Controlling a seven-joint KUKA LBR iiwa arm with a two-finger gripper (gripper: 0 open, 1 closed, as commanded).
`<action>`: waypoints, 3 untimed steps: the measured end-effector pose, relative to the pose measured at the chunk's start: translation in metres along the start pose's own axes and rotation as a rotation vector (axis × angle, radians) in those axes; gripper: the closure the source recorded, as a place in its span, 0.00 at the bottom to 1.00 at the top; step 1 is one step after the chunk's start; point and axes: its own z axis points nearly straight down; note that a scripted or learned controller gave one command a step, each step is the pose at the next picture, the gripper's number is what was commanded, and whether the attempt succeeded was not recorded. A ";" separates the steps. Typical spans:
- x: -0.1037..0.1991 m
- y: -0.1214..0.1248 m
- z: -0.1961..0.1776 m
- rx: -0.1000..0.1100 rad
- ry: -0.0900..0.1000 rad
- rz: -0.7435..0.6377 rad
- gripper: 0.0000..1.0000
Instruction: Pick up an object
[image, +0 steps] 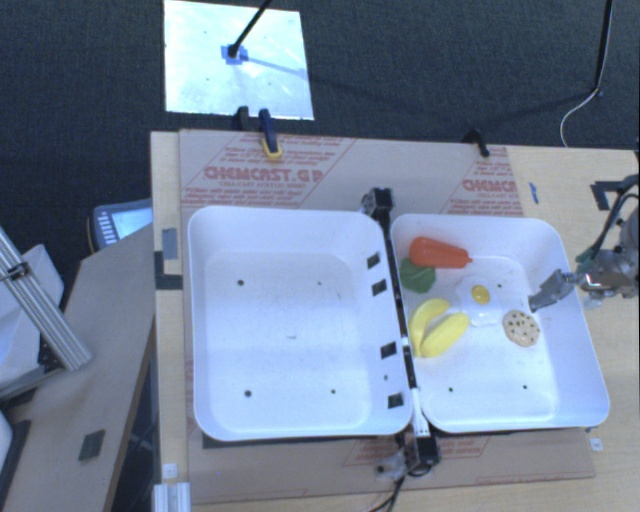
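Observation:
The right bin (500, 400) holds several toy foods. An orange carrot (440, 253) with a green top (417, 276) lies at its back left. A yellow banana (438, 328) rests near the divider. In the middle sits a white fried egg (480, 296), and a round tan cookie (520, 327) lies to its right. My gripper (552, 289) reaches in from the right, low over the bin's right side. It is just above and right of the cookie and apart from the egg. Nothing visible is held in it.
The left bin (290, 330) sits beside the right one, joined by black clips (388, 350). Both rest on a cardboard sheet (330, 165). A shiny metal plate (238, 60) lies at the back and an aluminium rail (40, 310) at the left. Cables (600, 70) hang at the back right.

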 end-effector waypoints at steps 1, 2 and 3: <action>0.003 0.077 0.014 -0.006 -0.001 -0.005 0.00; 0.062 0.130 -0.015 -0.008 0.001 -0.009 0.00; 0.058 0.128 -0.024 -0.007 -0.002 -0.007 1.00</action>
